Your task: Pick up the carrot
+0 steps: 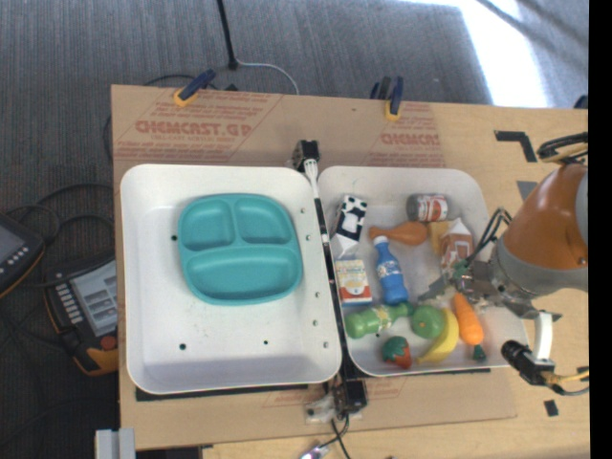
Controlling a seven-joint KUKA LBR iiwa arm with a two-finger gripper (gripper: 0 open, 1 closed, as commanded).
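Note:
The carrot is orange with a green stub at its near end. It lies in the right bin near the front right corner, pointing roughly toward me, beside a green apple and a banana. My gripper hangs low just over the carrot's far end, at the end of the grey arm with its orange band. The dark wrist parts hide where the gripper meets the carrot, so I cannot make out a grasp.
The right bin also holds a blue bottle, a red-and-white box, a black-and-white carton, a can, a drumstick, a green pepper and a strawberry. A teal divided plate sits in the left bin.

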